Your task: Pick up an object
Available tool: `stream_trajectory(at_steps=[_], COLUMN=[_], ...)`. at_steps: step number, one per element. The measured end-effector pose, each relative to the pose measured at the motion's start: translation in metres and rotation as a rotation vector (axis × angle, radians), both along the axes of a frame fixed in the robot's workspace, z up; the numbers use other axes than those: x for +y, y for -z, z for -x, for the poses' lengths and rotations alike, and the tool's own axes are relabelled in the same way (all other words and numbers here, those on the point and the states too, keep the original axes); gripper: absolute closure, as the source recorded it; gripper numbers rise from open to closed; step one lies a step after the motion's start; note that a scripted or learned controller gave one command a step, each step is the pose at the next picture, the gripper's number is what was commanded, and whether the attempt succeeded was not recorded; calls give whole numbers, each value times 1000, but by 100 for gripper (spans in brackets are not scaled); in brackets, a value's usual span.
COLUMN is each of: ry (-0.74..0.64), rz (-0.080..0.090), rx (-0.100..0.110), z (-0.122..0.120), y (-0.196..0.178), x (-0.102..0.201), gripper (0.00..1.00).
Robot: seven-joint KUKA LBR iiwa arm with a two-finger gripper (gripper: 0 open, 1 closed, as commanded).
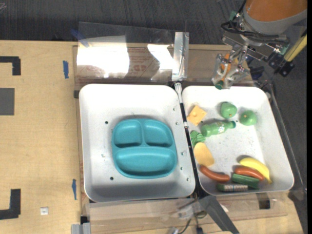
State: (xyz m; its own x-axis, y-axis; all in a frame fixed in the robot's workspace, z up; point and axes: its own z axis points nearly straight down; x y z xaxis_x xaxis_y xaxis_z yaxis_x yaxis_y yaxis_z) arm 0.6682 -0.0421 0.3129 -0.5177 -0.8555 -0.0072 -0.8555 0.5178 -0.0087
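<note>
My gripper (230, 74) hangs over the far rim of the right bin (280, 145), near its back left corner. A small orange toy with a green end (222, 78) sits between its fingers, lifted above the bin. Below it in the right bin lie a yellow cheese wedge (197, 115), two green round fruits (227, 109) (248, 117) and a green bottle-shaped toy (217, 127). Nearer the front are a pale orange piece with a green top (202, 152), a red sausage (214, 174) and a yellow banana (257, 166).
The left bin (92, 106) holds a teal divided plate (144, 146). A clear plastic sheet and a metal post (180, 57) stand behind the bins. The arm's orange band (273, 4) is at the upper right. Wooden bench surface (34, 130) extends to the left.
</note>
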Motion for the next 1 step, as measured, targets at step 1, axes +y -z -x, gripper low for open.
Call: stream_trajectory(at_steps=[1], ry=[-22], rz=[-4], rx=[16], z=[3], y=[103], x=[39], gripper=[100])
